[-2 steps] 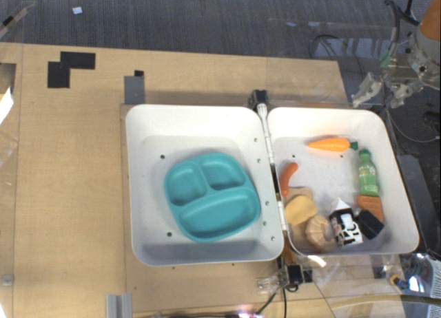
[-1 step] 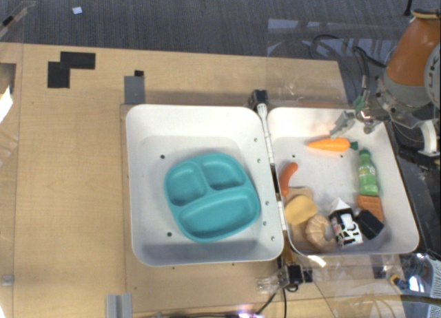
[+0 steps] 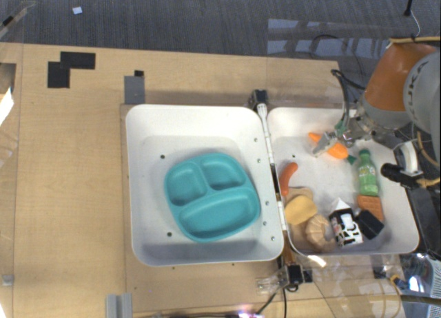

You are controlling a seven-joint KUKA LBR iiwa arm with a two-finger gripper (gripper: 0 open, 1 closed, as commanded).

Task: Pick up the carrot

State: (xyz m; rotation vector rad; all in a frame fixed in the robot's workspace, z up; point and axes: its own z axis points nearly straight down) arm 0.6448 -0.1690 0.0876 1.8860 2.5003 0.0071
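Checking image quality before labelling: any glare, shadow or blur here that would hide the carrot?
Camera view: evenly lit, soft shadow inside the left bin; glare patches on the floor and bench's lower edge, none on the carrot; gripper area small and slightly soft.

Two shallow white bins side by side on a wooden bench: left bin holding a teal divided plate. Right bin crowded with a green bottle, a red-orange sausage-shaped piece, yellowish and tan food items, and a black-and-white object. Gripper low at the right bin's upper part, at the carrot, grasp unclear.
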